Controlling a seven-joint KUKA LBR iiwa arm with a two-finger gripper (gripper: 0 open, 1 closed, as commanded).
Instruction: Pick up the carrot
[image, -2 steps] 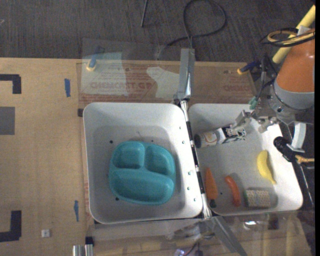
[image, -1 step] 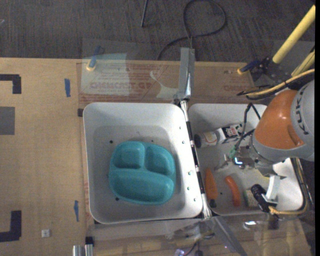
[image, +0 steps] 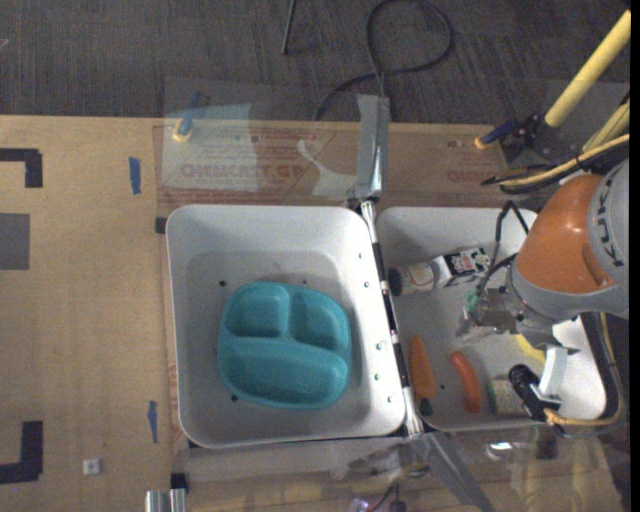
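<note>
The carrot is an orange tapered piece lying lengthwise along the left wall of the right bin, its dark end toward the front. My gripper hangs over the middle of that bin, to the right of the carrot and a little farther back, apart from it. I see nothing held under the gripper. The grey wrist and orange band hide the bin's right part.
A red-orange sausage-shaped piece lies just right of the carrot. A small white item and a black-and-white item sit at the bin's back. A greenish item lies at the front. The left bin holds a teal divided plate.
</note>
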